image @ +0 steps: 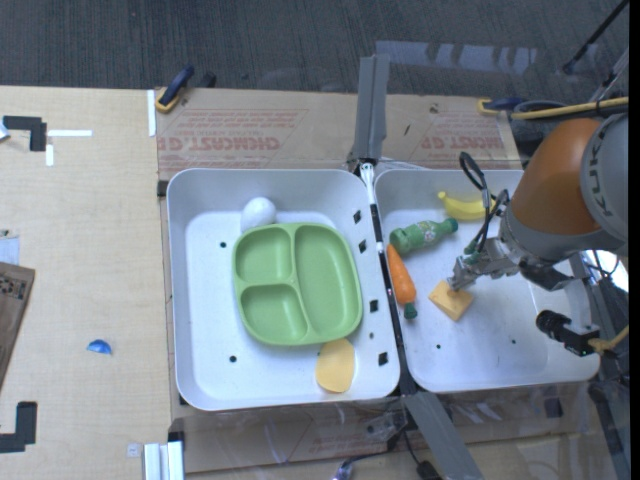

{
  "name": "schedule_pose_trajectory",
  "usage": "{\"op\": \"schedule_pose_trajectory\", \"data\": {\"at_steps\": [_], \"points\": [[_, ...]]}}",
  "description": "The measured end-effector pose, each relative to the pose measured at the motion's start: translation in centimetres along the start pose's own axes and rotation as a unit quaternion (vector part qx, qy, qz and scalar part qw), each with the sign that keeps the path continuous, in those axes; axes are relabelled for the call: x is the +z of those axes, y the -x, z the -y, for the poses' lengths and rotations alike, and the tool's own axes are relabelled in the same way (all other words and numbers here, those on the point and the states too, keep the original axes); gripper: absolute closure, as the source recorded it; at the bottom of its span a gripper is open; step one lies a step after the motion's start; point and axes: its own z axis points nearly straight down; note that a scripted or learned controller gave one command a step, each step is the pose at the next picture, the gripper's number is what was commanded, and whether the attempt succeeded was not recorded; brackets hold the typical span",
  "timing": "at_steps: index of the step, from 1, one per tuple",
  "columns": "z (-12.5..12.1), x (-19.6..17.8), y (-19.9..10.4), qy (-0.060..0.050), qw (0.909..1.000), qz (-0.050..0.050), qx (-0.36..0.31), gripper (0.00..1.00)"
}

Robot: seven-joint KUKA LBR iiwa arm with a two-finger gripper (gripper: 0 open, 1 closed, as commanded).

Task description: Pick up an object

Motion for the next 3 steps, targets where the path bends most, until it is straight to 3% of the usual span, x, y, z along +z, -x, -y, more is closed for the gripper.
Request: {"op": "schedule_pose_trajectory", "data": {"at_steps": [1, 2, 3], "points": [[0.0, -0.9, 0.1, 0.001, 1.0, 0.0, 0.002, 1.0], [0.0, -0.9, 0.1, 0.0, 1.0, 0.0, 0.002, 0.0], [2.9, -5.8, 1.1, -0.001, 0.9998, 0.0, 0.019, 0.0]]}}
